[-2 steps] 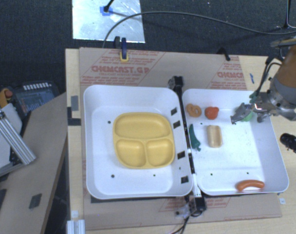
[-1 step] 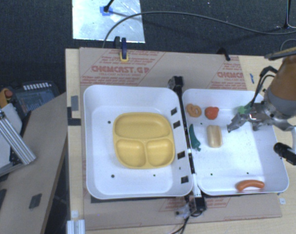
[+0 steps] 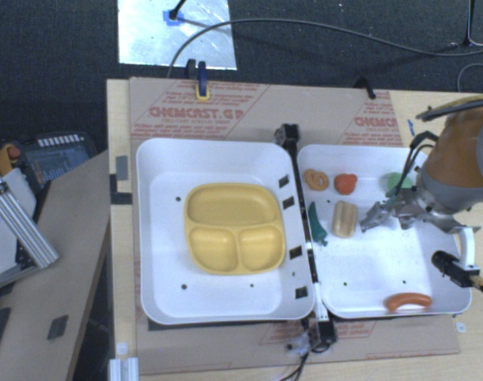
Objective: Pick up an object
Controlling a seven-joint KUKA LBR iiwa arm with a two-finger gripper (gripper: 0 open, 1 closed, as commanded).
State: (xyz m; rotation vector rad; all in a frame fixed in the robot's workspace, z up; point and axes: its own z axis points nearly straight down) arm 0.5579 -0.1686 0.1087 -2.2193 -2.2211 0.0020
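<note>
Left bin (image 3: 158,213) holds a yellow divided tray (image 3: 232,227). In the right bin (image 3: 369,288), a tan bread roll (image 3: 344,219) lies just left of the gripper (image 3: 378,215), long axis running near-to-far. Can't tell the gripper's state; nothing visibly held.

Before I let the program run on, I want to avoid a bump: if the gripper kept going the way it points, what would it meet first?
Probably the tan bread roll: the gripper points left toward it, close by. Its height above the bin is unclear, so it might pass over.
</note>
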